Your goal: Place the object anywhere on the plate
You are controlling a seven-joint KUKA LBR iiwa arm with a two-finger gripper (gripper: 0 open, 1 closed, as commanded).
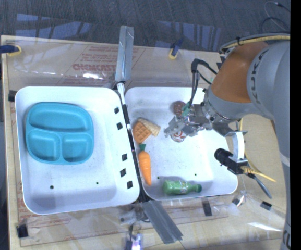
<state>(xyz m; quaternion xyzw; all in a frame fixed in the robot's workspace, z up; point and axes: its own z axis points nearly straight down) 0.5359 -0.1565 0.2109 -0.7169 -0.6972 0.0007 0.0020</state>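
A blue plate (59, 132) with three compartments lies in the left bin (40, 197). The right bin (213, 178) holds a waffle-patterned toy wedge (144, 129), an orange carrot (145, 163) and a green bottle (180, 187) lying on its side. My gripper (178, 131) is low over the middle of the right bin, to the right of the wedge. A small red-and-white object (179, 137) sits right at its tip, and a brownish round object (179, 107) lies just behind it. Whether either one is held is unclear.
A raised divider with black clips (124, 139) separates the two bins. The arm's orange band (239, 77) and grey wrist hang over the right bin's far right side. A black fixture (227, 161) sticks in at that bin's right rim.
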